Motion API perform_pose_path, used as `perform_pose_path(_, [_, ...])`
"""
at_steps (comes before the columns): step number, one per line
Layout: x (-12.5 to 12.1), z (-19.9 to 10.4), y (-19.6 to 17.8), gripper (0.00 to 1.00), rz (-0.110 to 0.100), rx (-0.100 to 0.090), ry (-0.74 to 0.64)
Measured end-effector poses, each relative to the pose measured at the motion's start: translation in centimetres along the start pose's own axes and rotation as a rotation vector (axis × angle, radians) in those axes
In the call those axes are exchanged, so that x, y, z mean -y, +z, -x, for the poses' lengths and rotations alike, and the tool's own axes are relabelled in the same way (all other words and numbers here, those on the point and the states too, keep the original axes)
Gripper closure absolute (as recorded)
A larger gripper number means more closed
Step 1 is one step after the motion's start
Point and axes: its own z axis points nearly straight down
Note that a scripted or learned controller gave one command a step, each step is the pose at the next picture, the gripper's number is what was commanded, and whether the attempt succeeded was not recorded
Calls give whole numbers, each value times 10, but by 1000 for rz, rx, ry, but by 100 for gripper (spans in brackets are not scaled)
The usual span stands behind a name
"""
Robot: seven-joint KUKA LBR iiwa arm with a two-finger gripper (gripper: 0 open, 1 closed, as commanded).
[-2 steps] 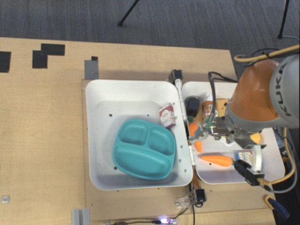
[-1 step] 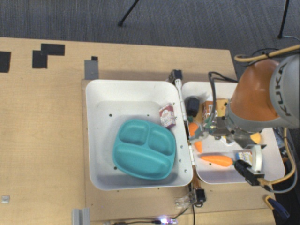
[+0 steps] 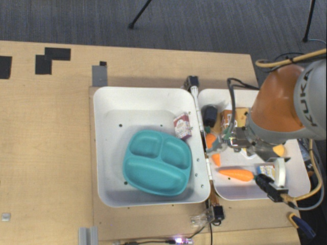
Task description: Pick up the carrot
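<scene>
The carrot is orange and lies flat near the front of the right bin, pointing left to right. My gripper hangs over the left middle of that bin, a little behind and to the left of the carrot. Nothing shows in its grasp. The grey and orange arm hides the bin's middle and right side. Two smaller orange pieces lie close to the bin's left wall, just under the gripper.
A teal divided plate lies in the left bin, with a small dark-red packet against its right wall. In the right bin, a dark object sits at the back left and a yellow item shows beside the arm.
</scene>
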Motion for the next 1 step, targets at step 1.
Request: perform_pose_path(1, [0, 0, 0, 0, 0, 0, 0])
